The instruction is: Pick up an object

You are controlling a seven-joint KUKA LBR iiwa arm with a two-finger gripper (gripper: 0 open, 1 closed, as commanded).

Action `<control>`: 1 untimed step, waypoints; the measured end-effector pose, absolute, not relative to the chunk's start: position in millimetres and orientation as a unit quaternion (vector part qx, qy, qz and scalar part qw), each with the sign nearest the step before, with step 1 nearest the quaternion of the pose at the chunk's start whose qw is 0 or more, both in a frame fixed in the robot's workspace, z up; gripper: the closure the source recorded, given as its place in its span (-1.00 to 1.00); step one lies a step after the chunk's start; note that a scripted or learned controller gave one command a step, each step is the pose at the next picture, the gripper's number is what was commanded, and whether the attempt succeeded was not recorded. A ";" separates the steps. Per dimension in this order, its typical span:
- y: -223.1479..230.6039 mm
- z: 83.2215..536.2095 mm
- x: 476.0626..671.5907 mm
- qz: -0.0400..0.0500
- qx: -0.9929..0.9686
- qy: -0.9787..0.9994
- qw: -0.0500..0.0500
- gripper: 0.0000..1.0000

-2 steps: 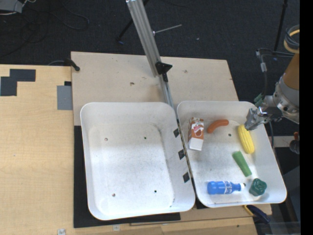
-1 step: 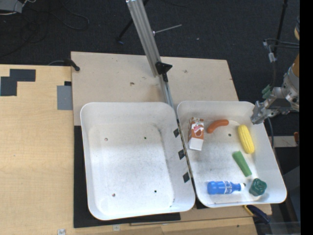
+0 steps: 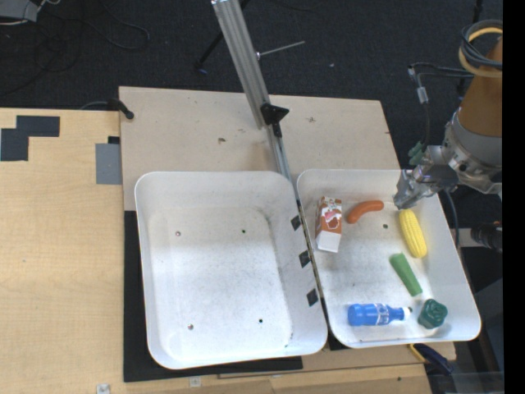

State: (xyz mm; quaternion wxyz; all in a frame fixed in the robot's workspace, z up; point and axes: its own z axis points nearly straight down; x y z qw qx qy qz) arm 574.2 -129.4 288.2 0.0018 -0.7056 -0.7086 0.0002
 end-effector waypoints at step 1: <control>-78.3 264.0 580.4 0.001 -0.706 -0.709 0.003 1.00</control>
